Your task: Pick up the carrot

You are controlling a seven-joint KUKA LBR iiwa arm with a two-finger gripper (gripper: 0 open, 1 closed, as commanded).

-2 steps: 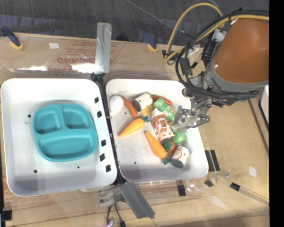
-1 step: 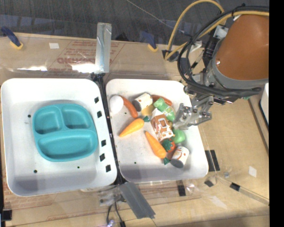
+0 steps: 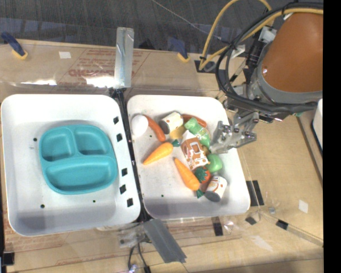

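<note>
The bench [image 3: 307,209] had a pale wooden top, partly covered by a clear plastic sheet [image 3: 74,67] with red print. Behind it, the floor [image 3: 74,4] was dark grey carpet. Blue clips [image 3: 14,45] held the sheet at the far edge. Black tape marks [image 3: 254,192] sat on the wood. Light was even and soft.

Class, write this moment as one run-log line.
gripper: above right bin's right side, grip unclear | carrot: lying among toys | left bin: teal tray
</note>
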